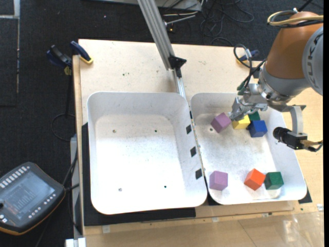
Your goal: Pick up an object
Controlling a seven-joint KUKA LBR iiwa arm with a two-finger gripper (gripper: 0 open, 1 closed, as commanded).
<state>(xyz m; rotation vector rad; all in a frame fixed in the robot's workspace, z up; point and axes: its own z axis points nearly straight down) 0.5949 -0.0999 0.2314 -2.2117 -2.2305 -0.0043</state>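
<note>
My gripper [239,113] hangs low over the back of the right bin [288,161], right above a cluster of blocks. Directly under its tips lies a yellow block [240,123], with a green block [253,117] and a blue block [257,128] to its right. A purple block [221,122] sits just left of the gripper. Whether anything is between the fingers is hidden by the gripper body. Near the bin's front lie another purple block [218,180], an orange block [254,179] and a green block [274,179].
The left bin [97,138] lies beside the right one, sharing a raised middle wall [194,148]. A slanted metal strut [157,27] crosses the back of the bench. A teach pendant [25,197] lies off the bench at the lower left.
</note>
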